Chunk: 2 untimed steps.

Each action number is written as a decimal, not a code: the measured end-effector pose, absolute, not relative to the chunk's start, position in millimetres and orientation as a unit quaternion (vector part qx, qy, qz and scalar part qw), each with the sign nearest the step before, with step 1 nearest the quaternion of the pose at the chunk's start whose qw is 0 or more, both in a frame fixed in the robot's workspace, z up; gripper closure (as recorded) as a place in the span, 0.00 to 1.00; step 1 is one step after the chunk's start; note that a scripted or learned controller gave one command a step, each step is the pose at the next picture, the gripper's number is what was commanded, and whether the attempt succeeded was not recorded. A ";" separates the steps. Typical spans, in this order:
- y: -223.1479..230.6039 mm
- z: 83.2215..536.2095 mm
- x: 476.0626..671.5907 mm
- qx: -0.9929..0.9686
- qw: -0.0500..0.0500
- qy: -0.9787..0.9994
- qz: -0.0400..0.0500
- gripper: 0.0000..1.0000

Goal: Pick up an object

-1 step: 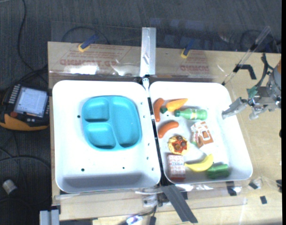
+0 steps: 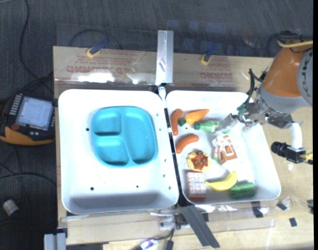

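The grey KUKA arm [image 2: 305, 82] wears a broad, rounded orange band [image 2: 284, 77] above its wrist. Below the band sits a darker grey metal wrist block, with thin black cables looping beside it, ending in a slim silvery pincer [image 2: 233, 120].

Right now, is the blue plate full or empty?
Empty. The blue plate in the left bin shows bare blue in all three compartments. The toy food, like the banana, lies in the right bin.
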<state>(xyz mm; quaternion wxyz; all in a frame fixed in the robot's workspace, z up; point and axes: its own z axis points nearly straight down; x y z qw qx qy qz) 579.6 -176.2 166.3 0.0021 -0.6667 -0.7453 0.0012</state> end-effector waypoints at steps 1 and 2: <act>-186.7 89.3 574.0 -0.627 -0.004 -0.779 -0.002 0.00; -130.1 90.4 488.1 -0.625 -0.007 -0.781 -0.003 0.00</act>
